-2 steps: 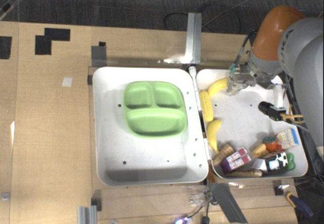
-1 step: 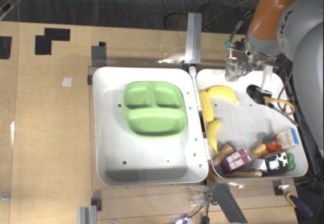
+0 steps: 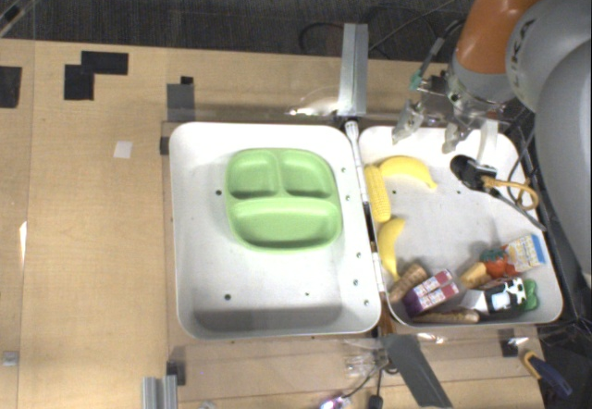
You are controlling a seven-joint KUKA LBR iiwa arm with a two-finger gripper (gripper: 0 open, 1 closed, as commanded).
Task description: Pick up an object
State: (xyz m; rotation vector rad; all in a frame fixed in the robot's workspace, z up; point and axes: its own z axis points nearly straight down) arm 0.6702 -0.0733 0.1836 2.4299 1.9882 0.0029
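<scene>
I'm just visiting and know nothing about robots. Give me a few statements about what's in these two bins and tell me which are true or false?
1. The green divided plate lies in the left bin. True.
2. The gripper holds a banana. False: it hovers over the right bin's far edge with nothing between its fingers.
3. A banana lies in the right bin. True.
4. The corn cob lies on the green plate. False: it lies in the right bin, along its left wall.
5. Small items crowd the right bin's near edge. True.
</scene>
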